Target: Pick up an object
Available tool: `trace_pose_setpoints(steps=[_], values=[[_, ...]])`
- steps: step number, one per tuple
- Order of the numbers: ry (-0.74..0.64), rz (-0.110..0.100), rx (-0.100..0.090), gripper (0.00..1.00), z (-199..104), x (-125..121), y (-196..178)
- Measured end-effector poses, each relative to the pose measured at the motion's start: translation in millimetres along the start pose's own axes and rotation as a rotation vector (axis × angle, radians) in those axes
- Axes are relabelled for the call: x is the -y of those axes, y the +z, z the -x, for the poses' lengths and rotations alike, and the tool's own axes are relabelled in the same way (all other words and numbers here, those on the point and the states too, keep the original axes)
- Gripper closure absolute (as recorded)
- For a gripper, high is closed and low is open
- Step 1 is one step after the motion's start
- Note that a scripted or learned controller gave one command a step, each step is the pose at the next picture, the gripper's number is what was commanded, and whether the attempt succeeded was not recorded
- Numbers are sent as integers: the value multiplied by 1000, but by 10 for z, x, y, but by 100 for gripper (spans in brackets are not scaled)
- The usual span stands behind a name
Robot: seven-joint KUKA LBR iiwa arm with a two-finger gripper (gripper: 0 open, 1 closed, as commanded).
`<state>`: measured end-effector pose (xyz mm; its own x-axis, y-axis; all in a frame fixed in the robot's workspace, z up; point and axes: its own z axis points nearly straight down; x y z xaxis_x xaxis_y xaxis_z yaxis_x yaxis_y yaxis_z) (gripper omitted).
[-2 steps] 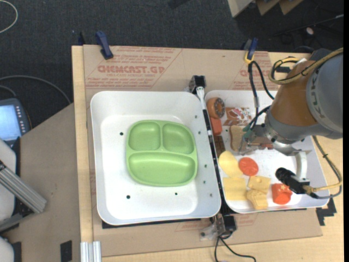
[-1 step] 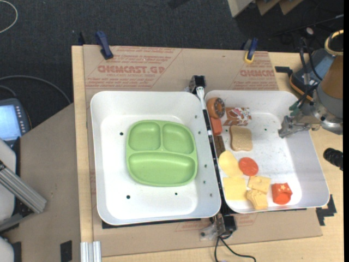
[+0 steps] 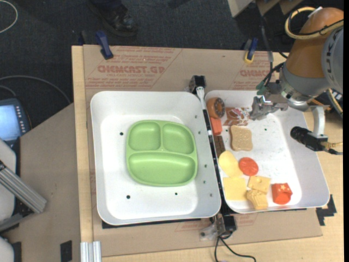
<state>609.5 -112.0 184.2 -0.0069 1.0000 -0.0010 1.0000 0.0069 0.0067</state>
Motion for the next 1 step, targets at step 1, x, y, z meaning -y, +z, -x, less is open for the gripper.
trace_pose_setpoints(steps=[1], values=[[5,-5,0,0,39,28,6]])
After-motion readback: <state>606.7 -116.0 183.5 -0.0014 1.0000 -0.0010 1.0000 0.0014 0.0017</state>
